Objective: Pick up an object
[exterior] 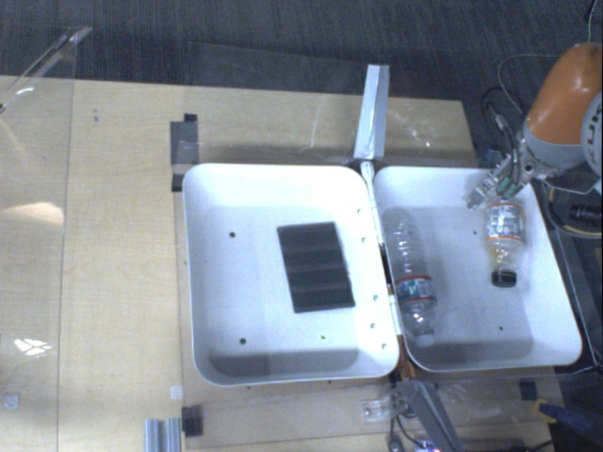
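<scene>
Pale wooden bench (104,281), dark carpet (283,12) beyond.

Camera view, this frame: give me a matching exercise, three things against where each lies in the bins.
Things:
1. black ridged pad
2. clear water bottle
3. small bottle with black cap

Places:
A. right bin, along its left wall
B. middle of the left bin
C. right bin, just below the gripper

Pairs: 1-B, 2-A, 3-C

No text can be read. The clear bottle (411,273) at the right bin's nine o'clock wall has a blue label, too blurred. The small bottle (504,229) at two o'clock likewise.
</scene>
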`<act>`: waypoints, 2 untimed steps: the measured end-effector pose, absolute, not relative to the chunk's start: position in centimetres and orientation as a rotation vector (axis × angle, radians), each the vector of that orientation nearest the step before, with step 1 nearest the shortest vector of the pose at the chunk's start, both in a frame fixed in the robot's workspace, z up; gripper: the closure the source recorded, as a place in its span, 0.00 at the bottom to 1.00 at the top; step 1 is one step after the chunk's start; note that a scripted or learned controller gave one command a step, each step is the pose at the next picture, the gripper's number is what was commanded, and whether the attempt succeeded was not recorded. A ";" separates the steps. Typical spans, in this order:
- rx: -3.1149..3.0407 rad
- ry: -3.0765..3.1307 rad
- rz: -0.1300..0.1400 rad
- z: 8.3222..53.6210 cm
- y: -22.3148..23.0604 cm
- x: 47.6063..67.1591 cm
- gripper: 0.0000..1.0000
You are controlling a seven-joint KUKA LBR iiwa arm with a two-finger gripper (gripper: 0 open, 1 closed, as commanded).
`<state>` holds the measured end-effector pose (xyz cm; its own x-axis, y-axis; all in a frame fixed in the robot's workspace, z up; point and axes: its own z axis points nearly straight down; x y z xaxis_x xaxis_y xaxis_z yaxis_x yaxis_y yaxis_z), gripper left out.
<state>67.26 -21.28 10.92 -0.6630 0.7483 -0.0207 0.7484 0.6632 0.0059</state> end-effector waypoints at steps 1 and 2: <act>1.289 2.876 -0.006 10.6 -20.9 66.8 0.00; 1.062 2.946 0.004 16.2 -20.5 63.0 0.00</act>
